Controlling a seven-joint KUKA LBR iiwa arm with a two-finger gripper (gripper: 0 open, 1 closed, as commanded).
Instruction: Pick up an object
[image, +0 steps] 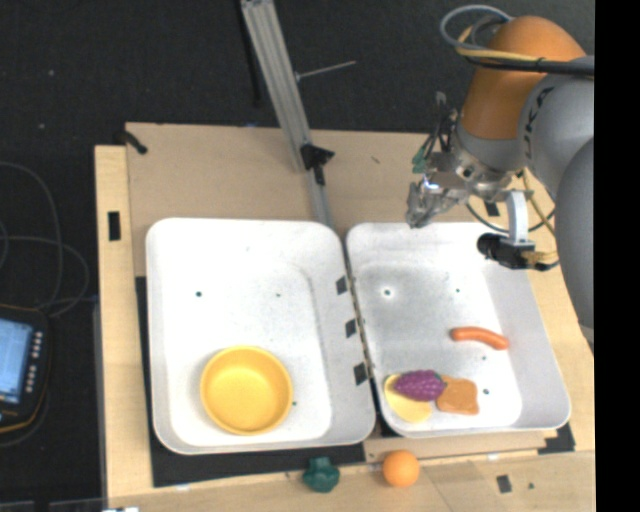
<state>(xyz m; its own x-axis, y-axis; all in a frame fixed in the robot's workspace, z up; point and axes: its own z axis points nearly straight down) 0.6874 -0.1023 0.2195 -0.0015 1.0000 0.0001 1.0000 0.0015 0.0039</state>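
I see no single target, so I start with the candidates in the right bin (520, 300). A toy carrot (479, 337) lies alone near the bin's right wall, roughly level with its middle. Toward the near edge three things crowd together: a purple bunch of grapes (418, 384) rests on top of a pale yellow flat piece (403, 405), and an orange wedge-shaped piece (459, 397) sits just beside the grapes, touching or nearly touching them; I cannot tell which. The rest of that bin's floor is bare white, speckled with dark marks.

The gripper (424, 207) hangs over the far edge of the right bin, near its far left corner, well apart from the carrot and from the cluster. From here it reads as a dark tangle of metal and cable, and I cannot tell how it is set. Nothing shows beneath it. Above it the orange band and grey arm (520, 90) reach in from the right.

In the left bin (240, 260) a yellow bowl (246, 389) stands upright near the near edge. Off the bins, on the bench's (220, 170) near edge, an orange ball (400, 468) and a small green object (321, 475) lie near each other. A grey metal pole (285, 95) slants across the far side of the bench.
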